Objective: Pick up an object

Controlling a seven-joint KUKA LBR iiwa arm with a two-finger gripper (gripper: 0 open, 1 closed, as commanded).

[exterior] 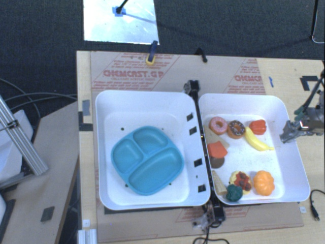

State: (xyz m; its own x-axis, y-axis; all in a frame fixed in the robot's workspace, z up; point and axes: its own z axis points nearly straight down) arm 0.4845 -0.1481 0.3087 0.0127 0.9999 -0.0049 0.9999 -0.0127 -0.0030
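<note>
The left bin holds a blue divided plate near its middle. In the right bin, a pink donut and a brown donut lie near the far edge, with a red pepper and a yellow banana beside them. A red block sits by the left wall; a green piece and an orange fruit lie near the front edge. The gripper hangs over the right wall, holding nothing; how wide the jaws stand cannot be told.
</note>
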